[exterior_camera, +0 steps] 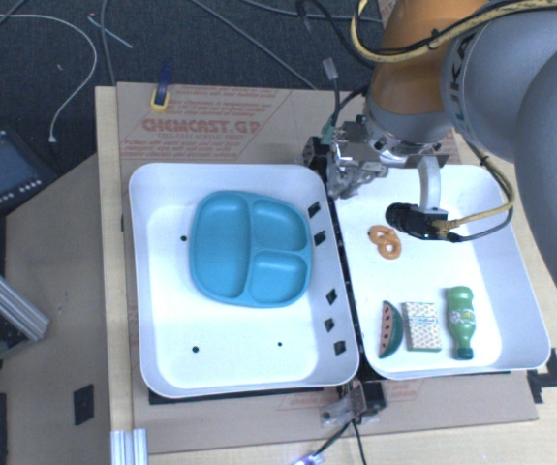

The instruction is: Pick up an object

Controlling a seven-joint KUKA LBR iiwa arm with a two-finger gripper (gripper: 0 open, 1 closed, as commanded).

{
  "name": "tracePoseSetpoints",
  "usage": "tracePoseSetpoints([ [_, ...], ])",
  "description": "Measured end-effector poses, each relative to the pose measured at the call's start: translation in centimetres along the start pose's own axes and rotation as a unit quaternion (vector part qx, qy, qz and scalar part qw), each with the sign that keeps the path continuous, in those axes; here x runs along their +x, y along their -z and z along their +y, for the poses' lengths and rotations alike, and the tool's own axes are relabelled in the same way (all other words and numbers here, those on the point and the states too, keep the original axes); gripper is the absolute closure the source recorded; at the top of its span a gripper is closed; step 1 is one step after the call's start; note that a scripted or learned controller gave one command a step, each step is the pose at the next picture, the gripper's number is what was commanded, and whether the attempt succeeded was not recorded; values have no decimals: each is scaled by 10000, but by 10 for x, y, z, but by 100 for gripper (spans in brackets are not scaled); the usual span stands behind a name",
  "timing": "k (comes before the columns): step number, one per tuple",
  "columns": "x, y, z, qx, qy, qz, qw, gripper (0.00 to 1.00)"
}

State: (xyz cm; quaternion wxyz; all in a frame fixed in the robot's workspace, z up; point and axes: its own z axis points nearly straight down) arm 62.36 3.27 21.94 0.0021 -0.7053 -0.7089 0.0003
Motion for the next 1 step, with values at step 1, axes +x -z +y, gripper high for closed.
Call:
tracePoseSetpoints([
  [1,56,-8,-1,-2,3,-3,10000,100],
])
